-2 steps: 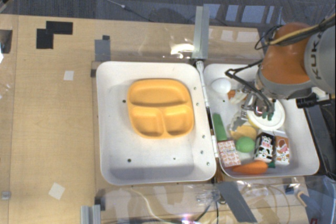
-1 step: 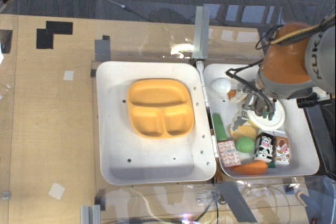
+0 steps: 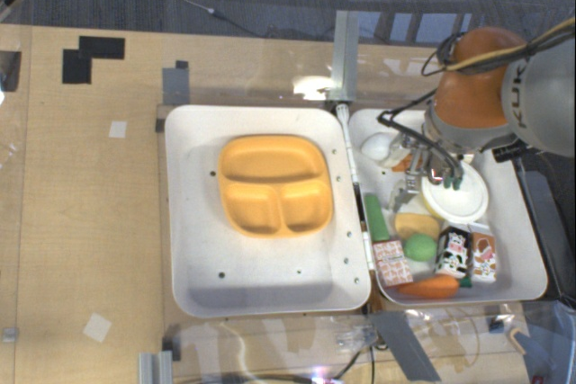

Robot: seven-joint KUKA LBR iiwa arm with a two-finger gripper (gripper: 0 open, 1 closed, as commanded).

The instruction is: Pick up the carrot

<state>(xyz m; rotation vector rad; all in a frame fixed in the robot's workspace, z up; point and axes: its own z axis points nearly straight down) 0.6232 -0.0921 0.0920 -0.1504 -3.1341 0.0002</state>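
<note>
Camera view: carrot (image 3: 429,287) — orange, tapered, lying flat.

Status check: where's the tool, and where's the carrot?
Tool low over right bin's far half. Carrot untouched at near wall. Milk carton and green ball crowd it.

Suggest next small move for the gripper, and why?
Probably shift the gripper toward the near edge of the right white bin. The orange tapered carrot lies there by the small patterned carton, while the gripper hangs over the bin's far end, near the round white plate.
</note>
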